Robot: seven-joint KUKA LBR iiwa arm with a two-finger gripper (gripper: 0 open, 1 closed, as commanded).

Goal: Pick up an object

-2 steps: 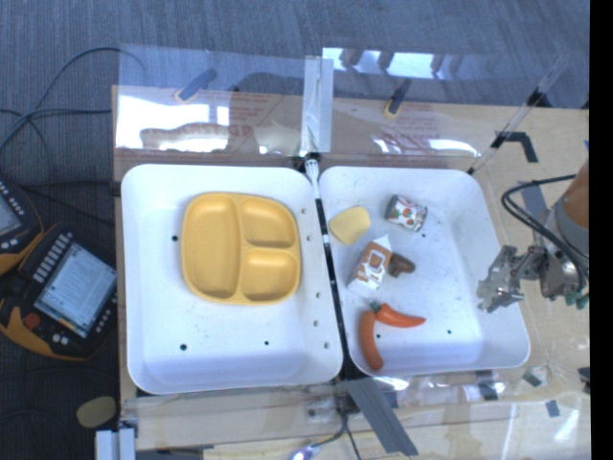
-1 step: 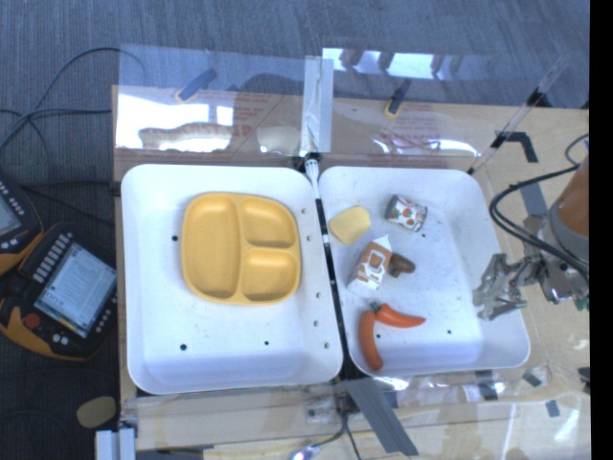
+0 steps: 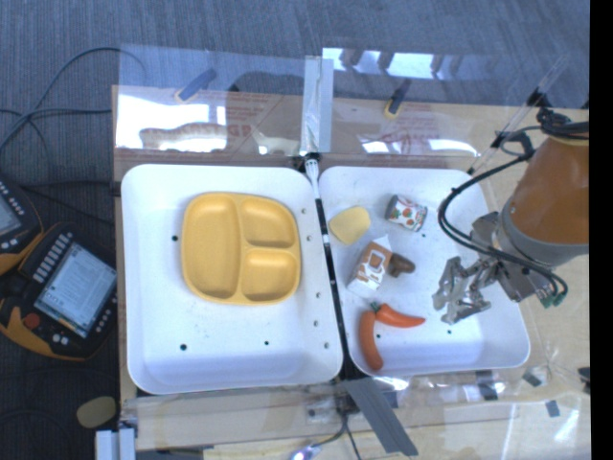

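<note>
The right bin (image 3: 498, 357) holds several small items: a pale yellow wedge (image 3: 350, 223), a small can with a red and green label (image 3: 407, 213), a brown and white carton (image 3: 371, 265) with a dark brown piece (image 3: 400, 265) beside it, an orange carrot (image 3: 398, 319) and a reddish sausage (image 3: 370, 339). My gripper (image 3: 463, 297) hangs low over the right part of this bin, right of the carrot and apart from every item. Its fingers (image 3: 446, 288) stand spread, and nothing lies between them.
A yellow divided tray (image 3: 241, 247) lies in the left bin (image 3: 163, 353). A black cable (image 3: 458, 230) loops from the arm over the right bin's far right side. Clear plastic walls stand behind both bins. A handheld controller (image 3: 57, 286) lies off the bench at left.
</note>
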